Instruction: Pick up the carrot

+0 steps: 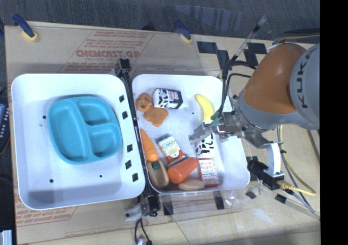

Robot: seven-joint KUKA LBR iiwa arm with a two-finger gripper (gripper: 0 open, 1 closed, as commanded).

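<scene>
The surface (65, 53) carries two white bins side by side. The left bin (32, 184) holds a blue tray (84, 128) with open floor around it. The right bin (231, 170) is crowded along its near edge, freer at its far half. The arm (277, 83) reaches in from the right, its claw (204, 132) low over the bin; how wide it is parted I cannot tell. The carrot (149, 146) lies against the bin's left wall, well apart from the claw.
</scene>
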